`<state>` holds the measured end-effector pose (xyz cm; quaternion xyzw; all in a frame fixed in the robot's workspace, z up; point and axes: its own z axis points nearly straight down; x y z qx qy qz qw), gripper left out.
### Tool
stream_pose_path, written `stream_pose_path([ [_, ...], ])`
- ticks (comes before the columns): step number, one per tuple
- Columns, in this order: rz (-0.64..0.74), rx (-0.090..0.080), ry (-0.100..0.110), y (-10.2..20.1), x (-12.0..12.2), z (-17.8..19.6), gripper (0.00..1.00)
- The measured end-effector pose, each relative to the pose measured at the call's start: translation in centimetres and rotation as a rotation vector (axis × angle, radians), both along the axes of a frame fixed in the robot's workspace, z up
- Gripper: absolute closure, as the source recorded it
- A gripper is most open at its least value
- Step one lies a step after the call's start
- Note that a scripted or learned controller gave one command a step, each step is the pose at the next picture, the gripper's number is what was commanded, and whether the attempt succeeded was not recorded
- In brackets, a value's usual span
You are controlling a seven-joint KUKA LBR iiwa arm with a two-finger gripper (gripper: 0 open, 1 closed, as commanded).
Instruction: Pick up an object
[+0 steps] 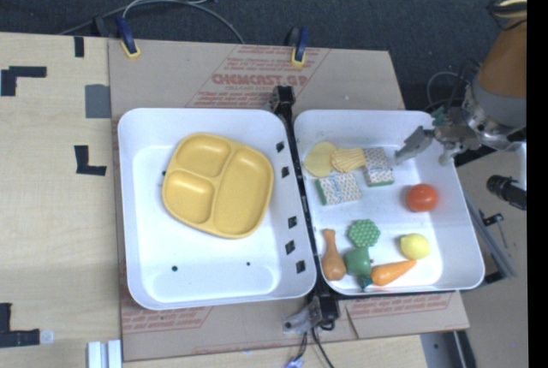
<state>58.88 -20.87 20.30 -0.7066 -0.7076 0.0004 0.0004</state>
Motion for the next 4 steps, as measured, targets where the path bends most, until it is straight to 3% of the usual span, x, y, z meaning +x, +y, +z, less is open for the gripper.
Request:
stream_pose_path([
  [1, 0.001, 0.002, 0.004, 7.2, -6.2, -9.0, 0.00],
  [2, -0.002, -0.002, -0.006, 10.8, -10.4, -11.7, 0.00],
  [3, 0.001, 0.002, -0.004, 10.3, -10.4, -11.7, 0.00],
  [4, 0.001, 0.001, -0.005, 10.2, -10.3, -10.7, 1.00],
])
